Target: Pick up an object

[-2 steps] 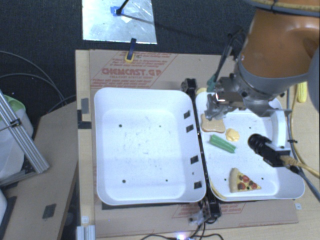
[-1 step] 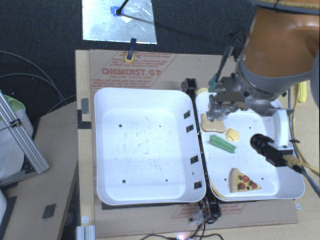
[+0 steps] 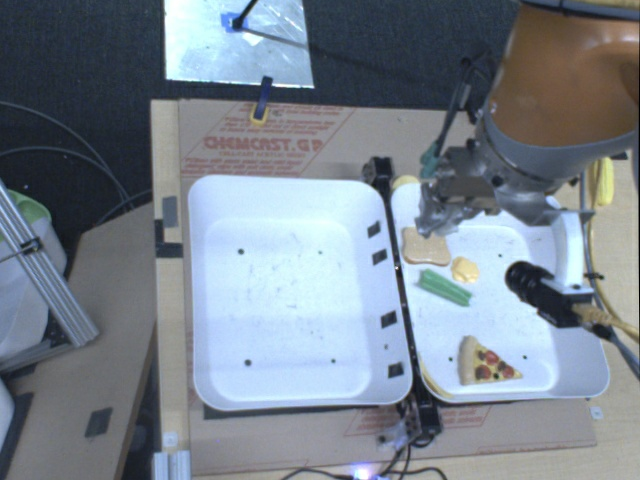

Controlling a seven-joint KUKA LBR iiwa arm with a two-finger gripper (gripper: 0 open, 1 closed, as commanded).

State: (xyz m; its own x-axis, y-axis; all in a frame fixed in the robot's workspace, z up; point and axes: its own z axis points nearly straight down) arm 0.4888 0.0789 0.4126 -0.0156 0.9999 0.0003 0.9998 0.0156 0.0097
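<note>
The grey hand point(image 3: 432, 223) reaches down onto the flat tan toast-shaped piece point(image 3: 426, 248) (grasping or not, I cannot tell).

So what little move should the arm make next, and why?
Probably a short drop straight down. The gripper hangs at the upper edge of the toast slice in the right bin, with nothing seen held between its fingers, so lowering onto the toast looks like the natural next step.
</note>
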